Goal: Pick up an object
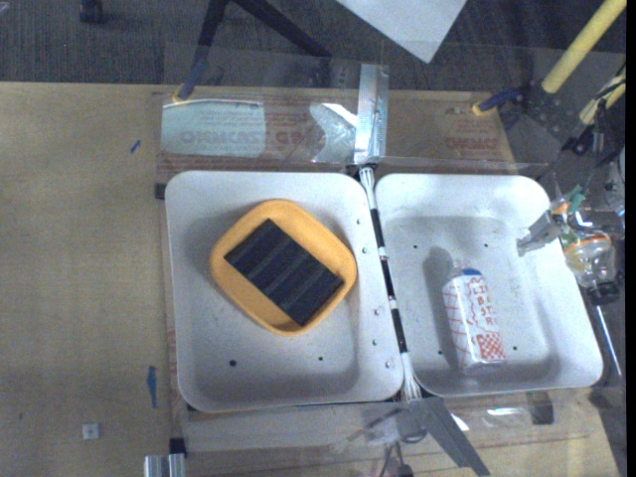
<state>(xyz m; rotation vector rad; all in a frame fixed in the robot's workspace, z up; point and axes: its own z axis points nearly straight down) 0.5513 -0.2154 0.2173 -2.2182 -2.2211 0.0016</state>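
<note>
Bench front edge [79, 405] nearest camera, bare wood. Gripper [545, 229] at right rim of right bin [427, 207], small metal tip over rim; whether spread or pressed together cannot tell, nothing seen between tips. Carton [475, 318], white with red pattern and blue cap, lies on side in right bin, well apart from gripper, toward front. Left bin [199, 366] holds yellow tray [282, 266] with dark ribbed panel, tilted diagonally, near middle. Bins touch along centre seam.
</note>
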